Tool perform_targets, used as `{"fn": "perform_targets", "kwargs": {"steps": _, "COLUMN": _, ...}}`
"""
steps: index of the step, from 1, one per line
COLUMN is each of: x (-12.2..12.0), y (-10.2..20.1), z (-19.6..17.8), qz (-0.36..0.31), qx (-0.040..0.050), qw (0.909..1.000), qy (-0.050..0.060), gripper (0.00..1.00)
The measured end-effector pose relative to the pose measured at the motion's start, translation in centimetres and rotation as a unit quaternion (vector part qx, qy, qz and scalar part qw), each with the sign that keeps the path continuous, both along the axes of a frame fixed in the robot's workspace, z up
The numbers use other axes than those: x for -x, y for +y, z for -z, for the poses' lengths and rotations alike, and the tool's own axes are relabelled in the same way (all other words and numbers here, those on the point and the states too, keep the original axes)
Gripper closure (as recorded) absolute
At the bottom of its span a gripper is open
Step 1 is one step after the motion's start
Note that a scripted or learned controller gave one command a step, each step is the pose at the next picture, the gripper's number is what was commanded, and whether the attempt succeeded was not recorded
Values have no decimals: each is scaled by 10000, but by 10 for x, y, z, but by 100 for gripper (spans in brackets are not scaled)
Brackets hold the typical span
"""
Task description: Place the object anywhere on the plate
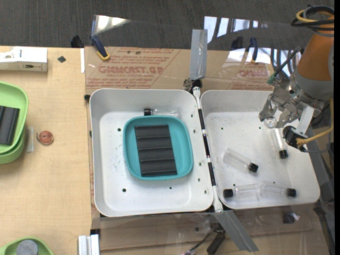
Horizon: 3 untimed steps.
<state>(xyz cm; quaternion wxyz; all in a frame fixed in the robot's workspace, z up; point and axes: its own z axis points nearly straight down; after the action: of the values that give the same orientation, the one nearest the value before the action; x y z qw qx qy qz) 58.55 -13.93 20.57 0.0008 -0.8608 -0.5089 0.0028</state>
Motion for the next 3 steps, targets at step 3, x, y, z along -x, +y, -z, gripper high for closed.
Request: {"fn": "perform_targets", "kwargs": {"steps": 3, "x": -4, "y": -64, "z": -194, "qz": 708, "qx": 4, "qw": 9975, "qy": -9, "gripper": 0}}
